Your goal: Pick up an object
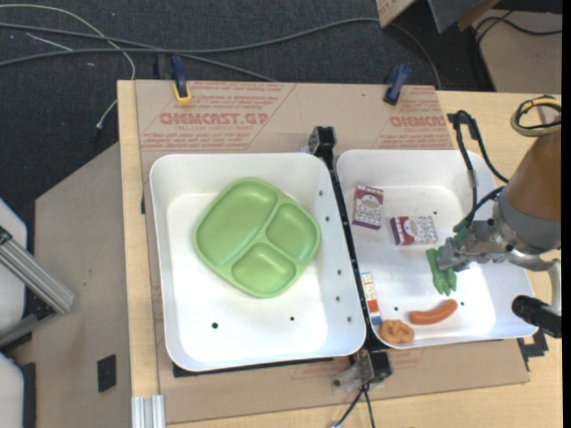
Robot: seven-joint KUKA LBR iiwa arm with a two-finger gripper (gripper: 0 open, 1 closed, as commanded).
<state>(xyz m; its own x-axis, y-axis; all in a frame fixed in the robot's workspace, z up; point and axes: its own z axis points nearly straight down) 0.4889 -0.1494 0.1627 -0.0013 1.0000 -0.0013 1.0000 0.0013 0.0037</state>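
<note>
Green object (442,273): recorded in the right bin (419,160), toward its right side, directly at the gripper (449,259); taken as the likeliest target of the pick.
Camera view, arm: the arm (535,205) is seen entering from the right, wrist lowered into the right bin.
Camera view, jaws: whether they are apart or together cannot be told; the wrist body hides them. Contact with the green object cannot be confirmed, and no hold is claimed.
Camera view, key relation: the green object lies immediately below and slightly left of the gripper tip, its long axis running roughly up-and-down in the picture, tilted a little. Judged: a grasp across the short width would be called for, with only a small descent or none.
Camera view, other contents of right bin: two small cartons (368,207) (415,230) are noted up and left of the gripper, near but apart from it; a sausage (434,312) lies below the green object, just beside it; a pretzel-like piece (396,331) and a small packet (368,294) sit by the left wall.
Camera view, left bin (165,239): a green divided plate (257,236) is noted, well apart from the gripper.
Tabletop (134,150): both bins are carried side by side.
Risk, judged: the sausage could be nudged.
</note>
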